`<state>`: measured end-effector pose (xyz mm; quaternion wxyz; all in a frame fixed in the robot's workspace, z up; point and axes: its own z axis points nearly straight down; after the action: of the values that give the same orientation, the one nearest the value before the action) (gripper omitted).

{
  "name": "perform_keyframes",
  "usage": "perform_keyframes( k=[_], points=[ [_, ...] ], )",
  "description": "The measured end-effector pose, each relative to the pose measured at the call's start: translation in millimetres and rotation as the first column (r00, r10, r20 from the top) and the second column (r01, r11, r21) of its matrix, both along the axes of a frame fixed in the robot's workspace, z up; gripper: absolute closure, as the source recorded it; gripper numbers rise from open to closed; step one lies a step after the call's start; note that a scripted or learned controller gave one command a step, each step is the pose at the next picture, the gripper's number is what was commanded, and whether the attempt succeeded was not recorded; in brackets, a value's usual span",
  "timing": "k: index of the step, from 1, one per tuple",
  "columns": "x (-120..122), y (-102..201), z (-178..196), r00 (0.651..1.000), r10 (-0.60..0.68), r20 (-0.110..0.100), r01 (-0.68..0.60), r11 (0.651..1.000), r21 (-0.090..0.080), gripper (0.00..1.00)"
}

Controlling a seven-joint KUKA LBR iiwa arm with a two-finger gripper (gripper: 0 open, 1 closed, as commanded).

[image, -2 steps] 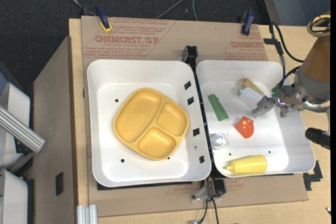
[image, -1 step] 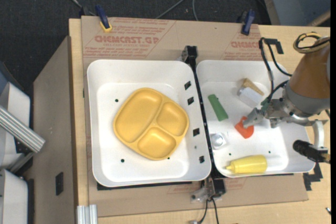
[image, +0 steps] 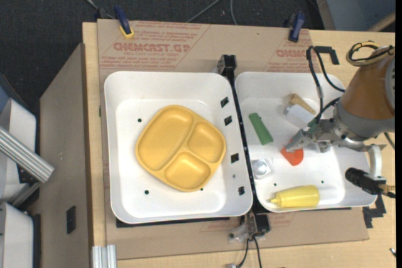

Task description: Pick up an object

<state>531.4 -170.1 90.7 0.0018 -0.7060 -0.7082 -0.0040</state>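
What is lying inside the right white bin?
The right bin holds a green stick, orange-red piece, yellow bottle, metal disc and tan block. The gripper covers part of the floor.

Two white bins sit side by side: the left bin (image: pixel 119 154) holds one yellow divided plate (image: pixel 181 147). The right bin (image: pixel 326 188), where the gripper (image: pixel 300 142) reaches in, holds five things: one green block (image: pixel 259 128), one red piece (image: pixel 294 156), one yellow bottle (image: pixel 296 197), one small silver object (image: pixel 260 167) and one tan-and-grey object (image: pixel 299 108).
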Motion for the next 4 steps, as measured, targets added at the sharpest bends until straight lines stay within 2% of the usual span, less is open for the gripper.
perform_keyframes(
  k=[1,2,3,4],
  points=[
    [4,0,14,1.000,0.000,0.014,0.000,1.000,-0.003,1.00],
    [10,2,76,1.000,0.000,0.002,0.000,1.000,-0.010,1.00],
    [12,2,128,1.000,-0.001,0.000,0.001,1.000,-0.009,1.00],
    [34,51,122,1.000,0.004,-0.003,-0.004,1.000,-0.007,1.00]
  ],
)
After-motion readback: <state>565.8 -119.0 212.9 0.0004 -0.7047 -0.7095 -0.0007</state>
